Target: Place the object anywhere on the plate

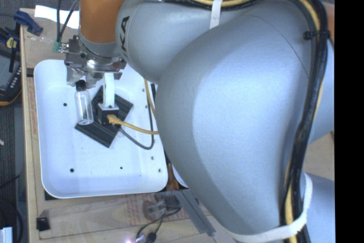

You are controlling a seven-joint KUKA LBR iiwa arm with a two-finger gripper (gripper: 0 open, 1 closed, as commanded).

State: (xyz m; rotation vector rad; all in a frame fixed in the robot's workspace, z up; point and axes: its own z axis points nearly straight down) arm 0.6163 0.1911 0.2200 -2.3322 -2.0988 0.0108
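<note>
Gripper [86, 85] is low over the left white bin [85, 171], near the bin's far-left part. The big grey arm [239, 99] covers everything to its right. Can't tell if the gripper is clenched or released, the wrist blocks that.

Only candidate for the task's thing is a clear tube-like piece [84, 106], directly under the gripper. It stands roughly upright with its lower end at or near the bin floor. Can't tell if it is a loose object or gripper hardware, or whether it is actually held.

Judgement if it is the object:
- light, stiff and hollow-looking
- smooth clear plastic or glass, so likely slippery and could crack if squeezed hard
- round body, so it would roll if dropped on its side

Best hold is across the mid-body, square to the long axis, with moderate force. Avoid the ends, where it could pivot or squirt out.

Bin floor below and beside the gripper is bare white. Wooden tabletop [108, 209] runs along the bin's near edge.
</note>
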